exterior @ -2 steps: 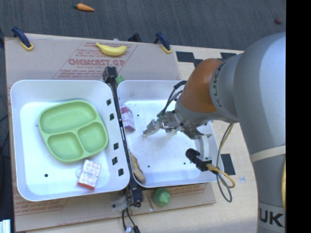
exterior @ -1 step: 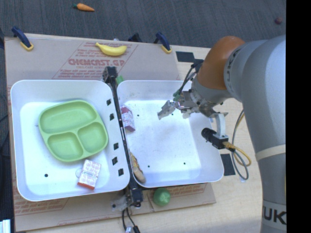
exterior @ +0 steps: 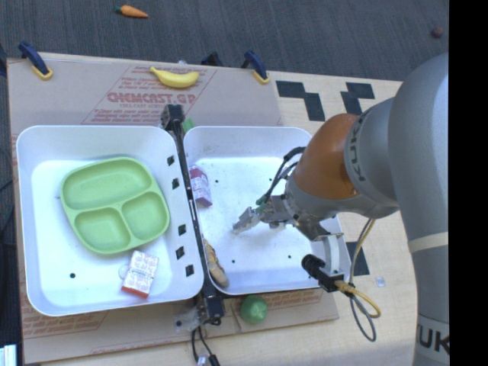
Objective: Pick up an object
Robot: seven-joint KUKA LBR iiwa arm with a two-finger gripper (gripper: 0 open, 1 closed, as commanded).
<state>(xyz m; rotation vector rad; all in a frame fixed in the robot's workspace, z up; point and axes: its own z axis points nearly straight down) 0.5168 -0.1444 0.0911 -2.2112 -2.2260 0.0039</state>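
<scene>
My gripper (exterior: 245,221) hangs low over the middle of the right bin (exterior: 252,147), reaching in from the right under the orange wrist band. I see nothing between its fingers. A small maroon packet (exterior: 200,186) lies against the right bin's left wall, up and left of the gripper. A tan, peanut-like object (exterior: 213,266) rests in the bin's lower left corner. In the left bin (exterior: 34,212) a green divided plate (exterior: 114,203) lies flat, with a red-and-white packet (exterior: 139,273) below it.
A yellow banana (exterior: 175,76) lies on the cardboard behind the bins. A green ball (exterior: 254,308) sits on the bench in front of the right bin. An orange carrot (exterior: 133,11) lies on the floor at the back. Clamps hold the cardboard's corners.
</scene>
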